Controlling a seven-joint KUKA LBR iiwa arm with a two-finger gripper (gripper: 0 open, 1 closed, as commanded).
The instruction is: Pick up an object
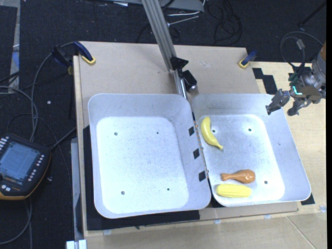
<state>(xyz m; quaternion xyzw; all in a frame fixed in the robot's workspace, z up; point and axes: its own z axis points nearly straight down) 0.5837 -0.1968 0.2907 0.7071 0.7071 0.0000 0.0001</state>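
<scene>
Corn cob [233, 191] lies nearest in the right bin [290, 154], touching the drumstick [239, 177]; the banana [209, 132] sits farther back. Beyond the bin's far right corner, the gripper [286, 104] hovers spread and unloaded. Step in hand: approach. Next move calls for travel inward, then descent over one object.

Right bin's got a yellow banana [210, 133] at about 10 o'clock, then a brown drumstick [239, 177] touching a yellow corn cob [233, 191] around 6.
</scene>
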